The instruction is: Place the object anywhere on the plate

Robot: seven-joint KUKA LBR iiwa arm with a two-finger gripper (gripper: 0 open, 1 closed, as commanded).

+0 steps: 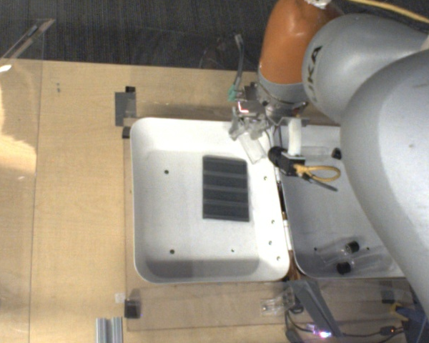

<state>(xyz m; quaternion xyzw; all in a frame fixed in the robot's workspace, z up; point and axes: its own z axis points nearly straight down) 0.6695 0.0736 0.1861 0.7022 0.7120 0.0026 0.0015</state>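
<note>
A dark grey ribbed rectangular plate (225,188) lies flat in the middle of the left white bin (149,199). My gripper (252,141) hangs over that bin's far right corner, just beyond the plate's far right corner and apart from it. The wrist and pale gripper body hide what is under it, and I make out nothing held there. The big grey arm with its orange band (289,41) covers most of the right bin (322,224).
Near the right bin's front edge lies a faint glassy shape (334,251) with two small dark spots beside it; what it is I cannot tell. Black clamps (129,106) stand at the left bin's outer corners. Bare wooden bench (57,191) stretches to the left.
</note>
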